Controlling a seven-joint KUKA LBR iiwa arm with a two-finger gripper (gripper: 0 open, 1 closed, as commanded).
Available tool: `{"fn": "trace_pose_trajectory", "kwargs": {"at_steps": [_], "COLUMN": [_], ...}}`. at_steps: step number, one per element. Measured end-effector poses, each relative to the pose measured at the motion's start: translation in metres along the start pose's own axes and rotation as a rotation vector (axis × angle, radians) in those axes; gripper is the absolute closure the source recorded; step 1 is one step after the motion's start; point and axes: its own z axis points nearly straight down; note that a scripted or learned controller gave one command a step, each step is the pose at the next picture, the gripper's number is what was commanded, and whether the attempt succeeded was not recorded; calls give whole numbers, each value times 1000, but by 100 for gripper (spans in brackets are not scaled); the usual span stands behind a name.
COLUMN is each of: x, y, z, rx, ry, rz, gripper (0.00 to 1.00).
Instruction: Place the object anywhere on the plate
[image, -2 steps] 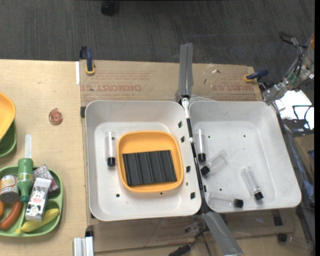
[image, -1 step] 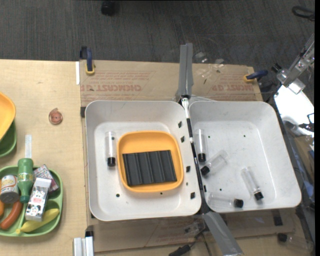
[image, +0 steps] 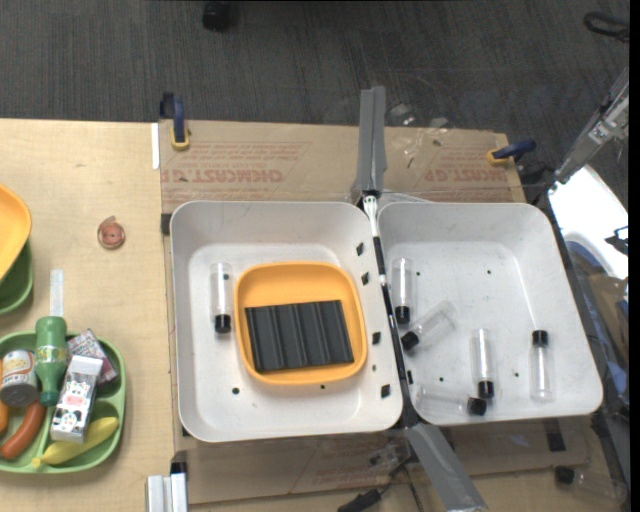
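An orange plate (image: 298, 274) lies in the middle of the left bin (image: 195, 400). A black ribbed rectangular object (image: 300, 335) rests flat on the plate, covering most of its lower half. A clear vial with a black cap (image: 220, 296) lies in the left bin just beside the plate's left rim.
The right bin (image: 500, 240) holds several clear black-capped vials, among them one (image: 401, 290) by the divider and one (image: 541, 362) at the far right. On the wooden table to the left stand a green tray of toy food (image: 60, 410) and an orange bowl (image: 12, 235).
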Motion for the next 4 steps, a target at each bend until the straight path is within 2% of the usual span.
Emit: {"fn": "trace_pose_trajectory", "kwargs": {"at_steps": [1, 2, 3, 4], "x": [4, 21, 6, 21], "y": [-4, 4, -8, -1], "z": [64, 96, 71, 87], "rx": [0, -2, -3, -3], "ry": [2, 3, 0, 1], "rz": [-160, -478, -498, -852], "gripper": [0, 0, 0, 0]}}
